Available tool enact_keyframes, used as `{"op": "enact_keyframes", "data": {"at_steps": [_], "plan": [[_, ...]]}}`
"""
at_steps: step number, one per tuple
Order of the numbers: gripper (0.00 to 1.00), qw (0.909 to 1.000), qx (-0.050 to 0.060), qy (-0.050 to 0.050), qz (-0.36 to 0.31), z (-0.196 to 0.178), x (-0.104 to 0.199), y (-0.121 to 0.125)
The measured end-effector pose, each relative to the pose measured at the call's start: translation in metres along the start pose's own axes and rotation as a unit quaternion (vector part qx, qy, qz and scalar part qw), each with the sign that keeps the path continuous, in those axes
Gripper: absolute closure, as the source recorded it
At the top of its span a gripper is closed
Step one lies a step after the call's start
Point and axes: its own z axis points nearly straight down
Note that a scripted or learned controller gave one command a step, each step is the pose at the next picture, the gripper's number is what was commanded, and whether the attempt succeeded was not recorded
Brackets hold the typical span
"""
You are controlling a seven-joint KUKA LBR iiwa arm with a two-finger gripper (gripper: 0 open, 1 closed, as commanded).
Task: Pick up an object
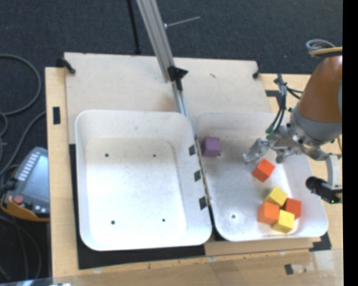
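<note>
I'm seeing the gripper [261, 154] hanging over the right bin [227, 130], just above a lone orange block [263, 170]. Its wrist is blocking the view, so I can't tell how the gripper is set. The arm [322, 94] is getting cropped at the right. A purple block [211, 146] is sitting apart near the divider; the yellow and orange cluster [279, 210] is overlapping, count unclear.

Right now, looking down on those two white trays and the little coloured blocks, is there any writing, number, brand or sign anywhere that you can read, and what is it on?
None: no text can be read in this view.
The handheld controller at the left edge has a face with rows of buttons, too small and blurred to read.
The purple block, the orange block and the yellow block show plain faces.
The white bins bear dark dots, not letters.
</note>
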Motion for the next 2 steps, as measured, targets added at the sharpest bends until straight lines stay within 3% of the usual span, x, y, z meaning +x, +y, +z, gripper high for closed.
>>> {"op": "enact_keyframes", "data": {"at_steps": [1, 2], "plan": [[0.0, 1.0, -0.001, -0.001, 0.0, 0.107, -0.06, 0.008], [1.0, 1.0, -0.003, -0.002, 0.0, 0.094, -0.061, 0.009]]}}
